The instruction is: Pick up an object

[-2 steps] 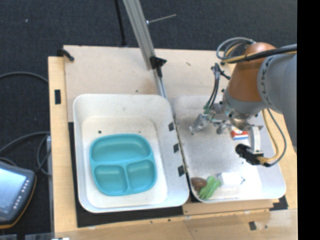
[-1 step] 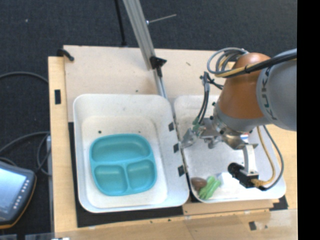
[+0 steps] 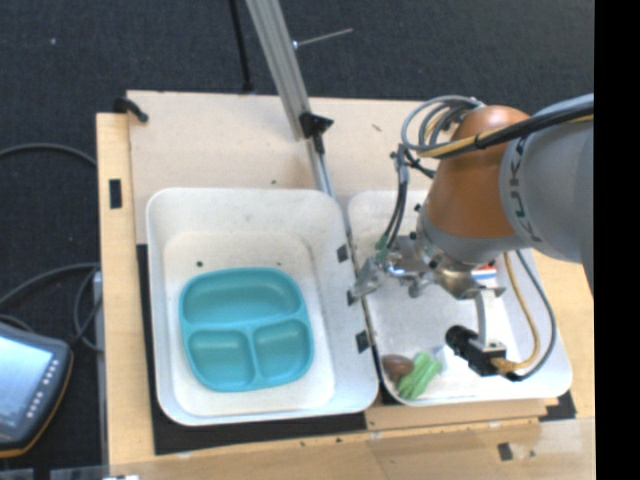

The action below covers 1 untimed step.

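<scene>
My arm, grey with an orange band, hangs over the right bin [image 3: 385,213]. The gripper [image 3: 420,273] sits under the wrist, above the middle of that bin. A green object [image 3: 423,375] lies at the bin's near left corner, with a small brown object [image 3: 398,365] touching its left side. Both rest on the bin floor, below and apart from the gripper. A black piece [image 3: 470,350] shows just right of the green object; I cannot tell whether it is an object or part of the arm.
The left bin [image 3: 170,218] holds a teal divided plate [image 3: 245,326] with three compartments. A slanted metal pole [image 3: 285,58] rises from behind the bins. Cables loop around the wrist. A tablet-like device [image 3: 25,383] lies off the bench at left.
</scene>
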### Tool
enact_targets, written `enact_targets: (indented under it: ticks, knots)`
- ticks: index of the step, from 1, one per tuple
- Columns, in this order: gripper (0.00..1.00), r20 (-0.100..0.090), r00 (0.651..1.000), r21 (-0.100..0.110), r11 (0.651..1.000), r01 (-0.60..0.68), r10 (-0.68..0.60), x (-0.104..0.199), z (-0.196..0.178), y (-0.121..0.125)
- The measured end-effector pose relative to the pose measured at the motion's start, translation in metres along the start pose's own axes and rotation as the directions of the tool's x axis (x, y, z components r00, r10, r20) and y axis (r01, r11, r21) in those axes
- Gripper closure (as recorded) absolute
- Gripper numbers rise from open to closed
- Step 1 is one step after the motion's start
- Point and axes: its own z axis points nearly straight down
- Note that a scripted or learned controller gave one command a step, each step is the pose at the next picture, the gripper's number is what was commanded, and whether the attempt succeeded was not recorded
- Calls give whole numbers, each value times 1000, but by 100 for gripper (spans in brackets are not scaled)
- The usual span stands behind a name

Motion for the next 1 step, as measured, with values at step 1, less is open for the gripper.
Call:
enact_targets:
  ticks: [1]
  knots:
    - [100, 0, 1000, -3, 1000, -5, 5, -2, -11, 1]
